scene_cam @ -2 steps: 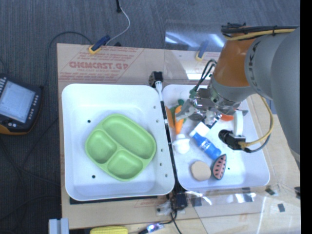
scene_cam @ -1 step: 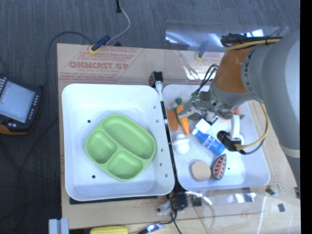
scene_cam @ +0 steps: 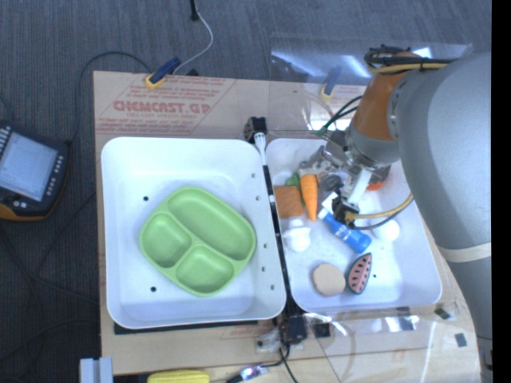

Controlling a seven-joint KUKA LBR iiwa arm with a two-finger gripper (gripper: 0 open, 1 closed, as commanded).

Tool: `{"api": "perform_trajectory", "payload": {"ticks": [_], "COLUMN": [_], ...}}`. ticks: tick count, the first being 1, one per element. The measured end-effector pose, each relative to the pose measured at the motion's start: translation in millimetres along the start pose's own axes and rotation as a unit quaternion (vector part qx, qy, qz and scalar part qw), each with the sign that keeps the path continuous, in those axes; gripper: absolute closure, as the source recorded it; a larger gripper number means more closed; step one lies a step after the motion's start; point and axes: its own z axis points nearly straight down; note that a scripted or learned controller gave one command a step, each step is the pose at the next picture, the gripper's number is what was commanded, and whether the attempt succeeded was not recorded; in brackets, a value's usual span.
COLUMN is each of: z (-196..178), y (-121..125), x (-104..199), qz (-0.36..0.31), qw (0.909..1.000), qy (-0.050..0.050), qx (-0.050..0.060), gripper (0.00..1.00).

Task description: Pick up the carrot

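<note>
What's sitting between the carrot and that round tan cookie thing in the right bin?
In the camera view, a small white piece lies between the carrot and the tan round item, on the bin's floor.

Bins: smooth white plastic, slightly glossy.
Divided plate: matt green plastic.
Carrot: smooth orange plastic, faint sheen.
Desk: bare brown board, matt, printed red lettering.
Arm: smooth grey casing, satin finish; orange band glossy.
Floor: dark, rough carpet.
</note>
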Motion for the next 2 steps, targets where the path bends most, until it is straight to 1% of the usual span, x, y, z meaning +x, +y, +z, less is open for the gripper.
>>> {"api": "perform_trajectory", "payload": {"ticks": [1, 2], "z": [-0.2, -11.7], "y": [-12.7, -9.6], "x": [-4.7, -7.6], "qz": [-0.11, -0.109], "qw": [0.9939, 0.9939], "qy": [-0.003, -0.006], "qx": [-0.011, -0.014], "gripper": [0.0, 1.0]}}
